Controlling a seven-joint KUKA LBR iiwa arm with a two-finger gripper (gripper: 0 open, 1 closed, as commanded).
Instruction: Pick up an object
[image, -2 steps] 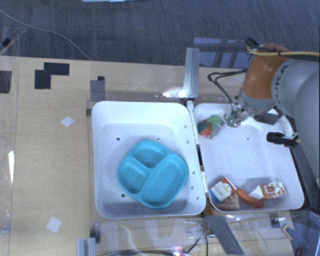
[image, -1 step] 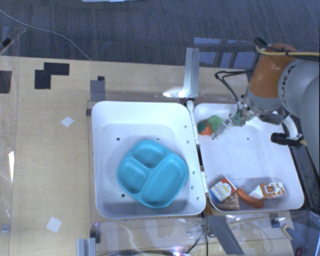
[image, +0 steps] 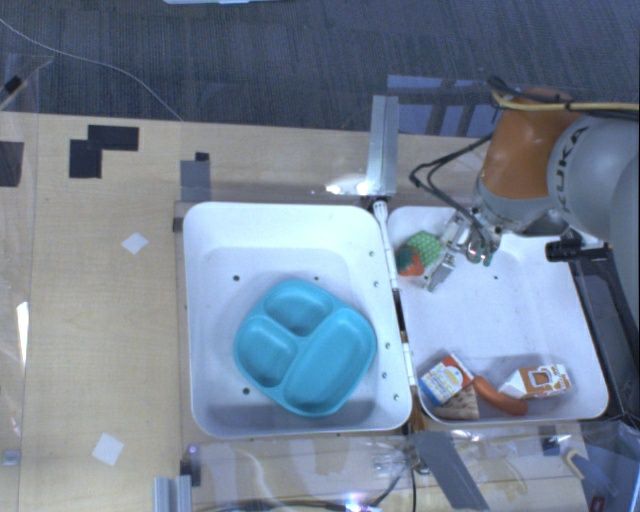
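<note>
My gripper (image: 447, 258) hangs low over the upper left part of the right bin (image: 590, 330), with the arm's orange band just behind it. A small green and red toy (image: 417, 252) lies right beside the gripper's left side, close to the bin's left wall. Whether the two touch is unclear. Along the right bin's front edge lie a small orange and white carton (image: 445, 379), a brown wedge-shaped piece (image: 461, 404), a red sausage (image: 498, 397) and a second white and orange carton (image: 541, 380).
The left bin (image: 215, 260) holds a blue divided plate (image: 305, 346) in its middle. A metal post (image: 383, 145) stands behind the divider between the bins. Black cables (image: 445, 165) loop from the arm above the right bin.
</note>
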